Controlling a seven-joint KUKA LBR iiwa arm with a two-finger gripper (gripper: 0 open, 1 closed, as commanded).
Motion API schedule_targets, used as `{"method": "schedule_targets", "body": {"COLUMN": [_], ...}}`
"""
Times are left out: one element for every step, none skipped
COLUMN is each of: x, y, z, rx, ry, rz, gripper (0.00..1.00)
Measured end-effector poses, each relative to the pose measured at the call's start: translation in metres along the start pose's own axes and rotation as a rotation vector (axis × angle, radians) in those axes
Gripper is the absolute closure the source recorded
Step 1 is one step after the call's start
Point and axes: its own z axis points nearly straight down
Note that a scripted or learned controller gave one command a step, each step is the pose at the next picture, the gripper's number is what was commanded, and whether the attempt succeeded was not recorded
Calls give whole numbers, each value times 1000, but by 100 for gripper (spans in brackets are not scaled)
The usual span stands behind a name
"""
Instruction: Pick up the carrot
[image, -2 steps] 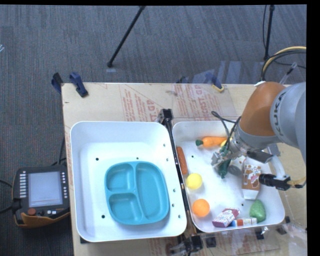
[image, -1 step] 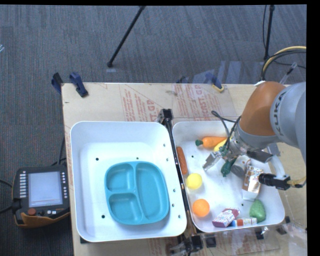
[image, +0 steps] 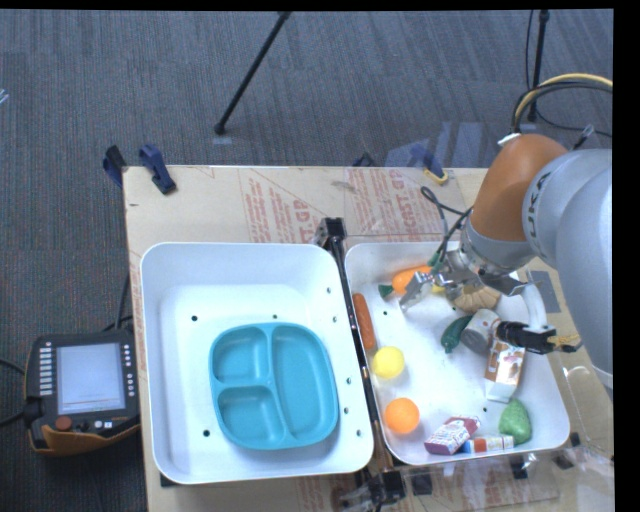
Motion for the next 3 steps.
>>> {"method": "schedule_targets", "body": {"x": [-12,7,42], "y": [-3,-1,-4], "z": [0,1,2], "rx": [0,6,8], "ry": [-1,-1,-1], "rz": [211,467,732], "gripper": [0,0,0]}}
